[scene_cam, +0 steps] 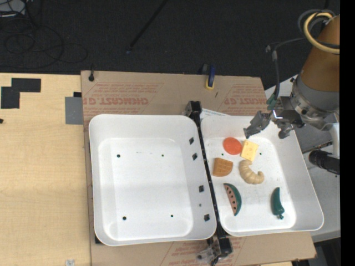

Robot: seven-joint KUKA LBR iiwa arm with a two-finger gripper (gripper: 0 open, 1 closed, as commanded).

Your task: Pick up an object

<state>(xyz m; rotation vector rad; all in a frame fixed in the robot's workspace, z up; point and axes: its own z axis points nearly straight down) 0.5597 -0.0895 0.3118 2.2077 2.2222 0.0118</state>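
We look down from one fixed camera set high above the worktop (39, 148), tilted so the far edge and the dark floor beyond it sit at the top of the frame. Both white bins, the left bin (100, 148) and the right bin (299, 170), fit in full at middle distance. The arm (321, 71) enters from our right.

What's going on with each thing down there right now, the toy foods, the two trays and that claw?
Gripper: open, above the right bin's far edge, holding nothing.
Red disc: flat in the right bin.
Cheese wedge: lying beside the red disc.
Waffle piece: lying flat.
Croissant: lying loose.
Watermelon slice: lying flat.
Green pepper: on its side.
Left bin: sits beside the right bin.
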